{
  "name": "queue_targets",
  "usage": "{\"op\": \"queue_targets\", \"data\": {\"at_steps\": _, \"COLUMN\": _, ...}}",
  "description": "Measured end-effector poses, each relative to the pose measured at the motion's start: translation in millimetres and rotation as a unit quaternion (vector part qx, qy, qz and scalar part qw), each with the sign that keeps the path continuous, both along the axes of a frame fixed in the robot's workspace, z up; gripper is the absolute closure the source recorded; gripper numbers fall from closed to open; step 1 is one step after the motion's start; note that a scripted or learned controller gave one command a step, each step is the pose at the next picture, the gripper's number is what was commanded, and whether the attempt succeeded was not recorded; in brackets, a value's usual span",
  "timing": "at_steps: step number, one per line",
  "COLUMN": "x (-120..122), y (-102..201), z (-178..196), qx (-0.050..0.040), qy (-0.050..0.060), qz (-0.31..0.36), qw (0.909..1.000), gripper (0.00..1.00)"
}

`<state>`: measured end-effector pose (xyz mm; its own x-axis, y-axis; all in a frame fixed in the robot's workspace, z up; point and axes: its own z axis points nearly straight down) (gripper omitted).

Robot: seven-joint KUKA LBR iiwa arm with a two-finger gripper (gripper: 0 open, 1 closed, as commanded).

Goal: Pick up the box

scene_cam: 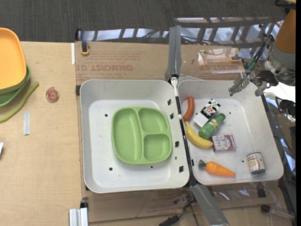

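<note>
The box (223,142) is small and pink-purple. It lies flat in the right bin (263,126), between a banana (197,138) and a can (255,163). My gripper (246,89) hovers over the bin's far right corner, well up and to the right of the box. Its two fingers (233,88) are spread, and nothing is between them: it is open. The arm's orange band (287,32) is at the top right.
The right bin also holds a sausage (189,108), a black-and-white patterned carton (208,112), a green bottle (212,125) and a carrot (217,169). A green divided plate (141,134) lies in the left bin (94,140). Orange and green plates (9,65) sit at the far left.
</note>
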<state>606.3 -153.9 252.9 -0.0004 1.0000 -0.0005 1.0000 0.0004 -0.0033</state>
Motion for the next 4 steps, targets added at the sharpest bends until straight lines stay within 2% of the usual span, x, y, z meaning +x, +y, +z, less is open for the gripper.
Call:
{"op": "queue_targets", "data": {"at_steps": 1, "x": -74.6, "y": 8.0, "z": -143.9, "qx": 0.0006, "qy": 0.0, "qz": 0.042, "qw": 0.9991, "gripper": 0.0}}
{"op": "queue_targets", "data": {"at_steps": 2, "x": -100.7, "y": 35.1, "z": -162.2, "qx": 0.0007, "qy": 0.0, "qz": 0.039, "qw": 0.9992, "gripper": 0.0}}
{"op": "queue_targets", "data": {"at_steps": 3, "x": -100.8, "y": 34.2, "z": -154.0, "qx": 0.0005, "qy": 0.0, "qz": 0.037, "qw": 0.9993, "gripper": 1.0}}
{"op": "queue_targets", "data": {"at_steps": 4, "x": -48.1, "y": 91.8, "z": -62.2, "qx": -0.0008, "qy": 0.0, "qz": -0.053, "qw": 0.9986, "gripper": 1.0}}
